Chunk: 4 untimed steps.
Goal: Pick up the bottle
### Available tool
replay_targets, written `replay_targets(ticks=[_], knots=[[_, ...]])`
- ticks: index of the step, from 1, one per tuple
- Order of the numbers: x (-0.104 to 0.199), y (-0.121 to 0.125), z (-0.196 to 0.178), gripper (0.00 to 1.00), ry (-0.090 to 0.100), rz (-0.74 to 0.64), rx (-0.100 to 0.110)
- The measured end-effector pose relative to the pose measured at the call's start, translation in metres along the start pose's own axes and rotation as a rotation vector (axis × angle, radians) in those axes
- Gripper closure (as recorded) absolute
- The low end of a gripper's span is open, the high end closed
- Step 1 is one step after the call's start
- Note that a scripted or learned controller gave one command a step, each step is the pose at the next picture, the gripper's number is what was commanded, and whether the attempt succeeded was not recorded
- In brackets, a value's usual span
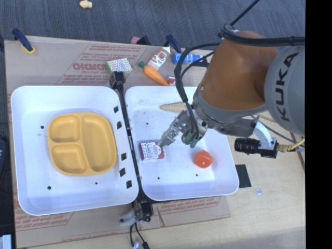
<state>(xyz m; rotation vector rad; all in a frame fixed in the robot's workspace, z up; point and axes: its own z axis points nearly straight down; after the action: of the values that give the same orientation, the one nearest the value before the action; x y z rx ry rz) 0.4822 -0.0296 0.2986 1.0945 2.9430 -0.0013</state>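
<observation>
The bottle point(158, 59), white with an orange cap, lies tilted on cardboard beyond the right bin.

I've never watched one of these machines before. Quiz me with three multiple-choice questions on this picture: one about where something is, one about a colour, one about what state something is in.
1. Where does the divided tray lie?
A. in the left bin
B. in the right bin
C. on the cardboard behind the bins

2. What colour is the ball in the right bin?
A. blue
B. orange-red
C. green

3. How does the small printed carton stand to the gripper?
A. lifted well above the bin
B. lying on the bin floor at the fingertips
C. outside both bins

Answers: 1 A, the yellow tray fills the left bin. 2 B, it shows orange-red against the white. 3 B, it rests on the floor beside the tips.
</observation>
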Motion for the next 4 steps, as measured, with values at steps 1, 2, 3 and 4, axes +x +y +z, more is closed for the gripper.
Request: replay_targets(ticks=[1,2,3,4], knots=[[0.012,0.004,0.106,1.00,0.006,-0.502,0.002],[-0.042,-0.059,0.207,1.00,0.005,-0.809,0.000],[-0.093,-0.057,0.001,1.00,-0.002,-0.794,0.000],[-0.042,-0.053,0.068,1.00,0.003,-0.736,0.000]])
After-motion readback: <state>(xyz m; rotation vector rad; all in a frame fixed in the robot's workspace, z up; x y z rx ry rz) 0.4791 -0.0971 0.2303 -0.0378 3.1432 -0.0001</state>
